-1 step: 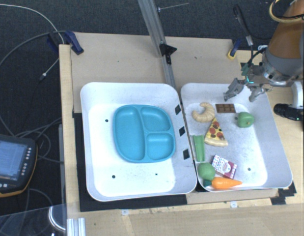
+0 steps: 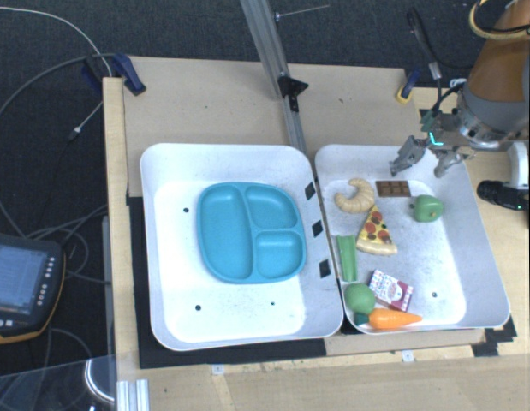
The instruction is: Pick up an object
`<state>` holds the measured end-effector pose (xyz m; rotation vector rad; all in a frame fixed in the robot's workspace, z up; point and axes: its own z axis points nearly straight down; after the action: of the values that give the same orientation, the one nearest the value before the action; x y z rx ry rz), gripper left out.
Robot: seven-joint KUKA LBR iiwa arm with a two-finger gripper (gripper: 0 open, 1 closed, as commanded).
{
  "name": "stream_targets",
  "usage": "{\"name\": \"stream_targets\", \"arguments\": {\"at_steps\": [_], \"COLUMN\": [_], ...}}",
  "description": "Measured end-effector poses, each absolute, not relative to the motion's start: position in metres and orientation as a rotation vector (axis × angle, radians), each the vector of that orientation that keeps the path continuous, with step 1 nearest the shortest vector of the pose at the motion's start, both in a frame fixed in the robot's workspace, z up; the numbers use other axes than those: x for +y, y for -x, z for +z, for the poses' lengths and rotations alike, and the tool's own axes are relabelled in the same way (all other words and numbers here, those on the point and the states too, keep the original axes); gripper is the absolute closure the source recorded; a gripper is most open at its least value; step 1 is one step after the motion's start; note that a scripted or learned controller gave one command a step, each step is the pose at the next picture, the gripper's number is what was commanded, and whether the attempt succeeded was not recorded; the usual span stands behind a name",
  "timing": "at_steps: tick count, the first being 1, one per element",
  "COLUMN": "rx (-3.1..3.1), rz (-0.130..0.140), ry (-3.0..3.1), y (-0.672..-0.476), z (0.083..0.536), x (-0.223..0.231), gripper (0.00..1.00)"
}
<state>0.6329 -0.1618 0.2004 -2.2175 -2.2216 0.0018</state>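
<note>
The arm comes in from the right, and its end effector (image 2: 425, 155) hangs over the far edge of the right bin (image 2: 470, 255), fingers spread apart with nothing between them. Just below it lie a brown chocolate bar (image 2: 392, 188) and a green apple (image 2: 427, 207), neither touched. To their left is a croissant (image 2: 356, 196), and nearer me a pizza slice (image 2: 377, 233). Along the bin's left wall lies a green stick-shaped piece (image 2: 347, 258) (I cannot tell what it is). In the near corner sit a round green fruit (image 2: 360, 298), a pink-and-white packet (image 2: 390, 290) and an orange carrot (image 2: 394, 319), all close together. The left bin (image 2: 175, 315) holds a blue divided plate (image 2: 251, 232). Both bins rest on the wooden counter (image 2: 205, 101).
</note>
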Motion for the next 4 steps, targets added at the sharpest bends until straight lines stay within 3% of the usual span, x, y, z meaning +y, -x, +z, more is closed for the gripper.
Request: {"name": "stream_targets", "arguments": {"at_steps": [2, 3, 4], "rx": [-2.22, -2.221, -2.227], "rz": [0.003, -0.001, -0.005], "ry": [2.219, 2.22, 2.224], "y": [-0.624, -0.624, -0.633], "z": [0.093, 0.105, 0.158], "x": [-0.165, -0.164, -0.171], "gripper": [0.0, 1.0, 1.0]}}
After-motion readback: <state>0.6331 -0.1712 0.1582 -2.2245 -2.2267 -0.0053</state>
